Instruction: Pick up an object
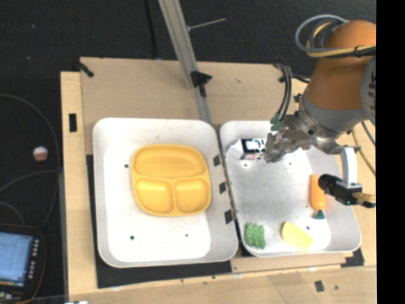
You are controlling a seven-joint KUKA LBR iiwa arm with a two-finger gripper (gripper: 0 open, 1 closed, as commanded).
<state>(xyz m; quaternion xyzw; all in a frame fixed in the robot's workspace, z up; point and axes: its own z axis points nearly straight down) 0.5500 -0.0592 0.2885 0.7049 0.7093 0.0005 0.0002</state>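
**Gripper parked over the far end of the right bin, stuff to grab is all at the near end**

Camera view: the arm comes in from the right and the gripper [276,145] hangs over the far left part of the right bin [269,185], right next to a small black-and-white object [253,146] lying near that bin's far left corner. Honestly can't tell how wide the gripper is open from this angle, the wrist blocks it, and I don't see anything caught in it.

That black-and-white object is the nearest candidate, just to the left of the gripper, maybe touching, too blurry to call. It looks small and flat, dark with a white patch.

The rest sits well apart toward the near edge: a green knobbly piece [255,234] by the near left corner, a yellow lemon-ish wedge [296,235] just beside it along the near edge, and an orange carrot [317,195] by the right edge, long axis running far-to-near, green tip pointing at the near edge.

The left bin [114,233] holds a yellow divided plate [171,179] in its middle.

My guess: shortest move is a small shift left onto the black-and-white thing
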